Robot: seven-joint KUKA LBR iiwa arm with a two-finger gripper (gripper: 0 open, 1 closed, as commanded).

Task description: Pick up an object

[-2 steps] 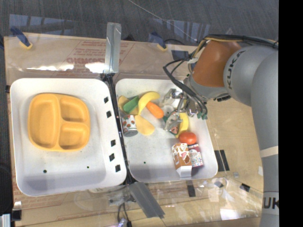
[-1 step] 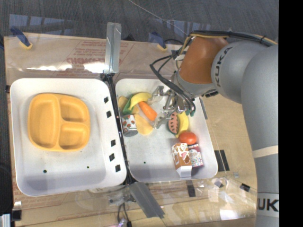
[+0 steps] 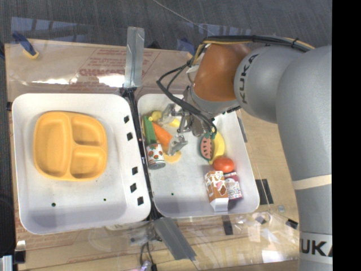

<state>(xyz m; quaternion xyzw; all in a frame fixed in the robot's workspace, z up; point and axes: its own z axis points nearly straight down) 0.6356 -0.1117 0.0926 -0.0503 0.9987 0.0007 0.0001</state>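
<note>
Jaws of the two-finger gripper (image 3: 181, 137), spread open, hover beside the orange plastic carrot (image 3: 162, 134), whose long axis slants with its tip toward the lower right.

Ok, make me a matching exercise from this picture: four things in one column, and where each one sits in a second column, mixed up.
Things
1. yellow divided plate
2. tomato
3. small can
4. carton

Places
A. right bin, against its left wall, just below the carrot
B. right bin, near its bottom right corner
C. left bin, on its own
D. right bin, just below the watermelon slice and banana

Pairs: 1-C, 2-D, 3-A, 4-B
</note>
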